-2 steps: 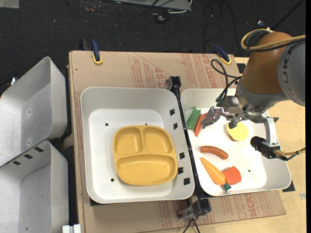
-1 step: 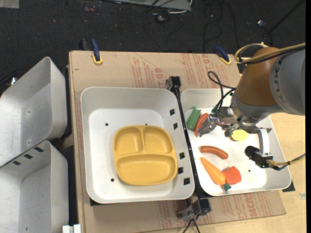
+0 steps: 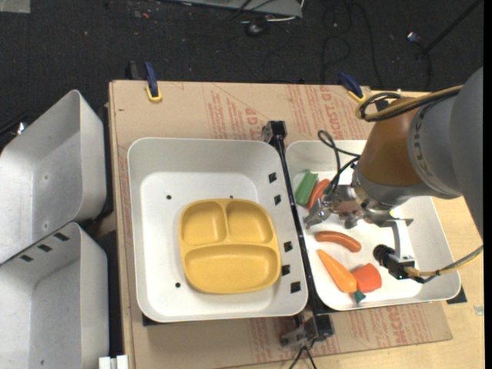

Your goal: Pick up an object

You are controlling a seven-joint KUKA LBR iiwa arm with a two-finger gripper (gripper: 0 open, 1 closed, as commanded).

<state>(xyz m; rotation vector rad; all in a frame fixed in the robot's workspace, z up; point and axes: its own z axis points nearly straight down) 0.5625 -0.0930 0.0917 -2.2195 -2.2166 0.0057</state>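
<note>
We cannot tell how the gripper [image 3: 332, 203] stands, for the wrist hides most of it; it hangs low over the middle of the right bin [image 3: 444, 233], just above a red sausage [image 3: 338, 241] lying crosswise. Just left and farther back, a green piece [image 3: 306, 186] and a slim orange-red piece [image 3: 317, 193] lie side by side near the bin's left wall. Nearer to us lie a carrot [image 3: 337, 271] and, touching its right side, a red-orange pepper-like piece [image 3: 368, 277]. The grey arm [image 3: 430, 148] with its orange band comes in from the right. In the left bin [image 3: 146, 229] sits a yellow divided tray [image 3: 229, 245].
</note>
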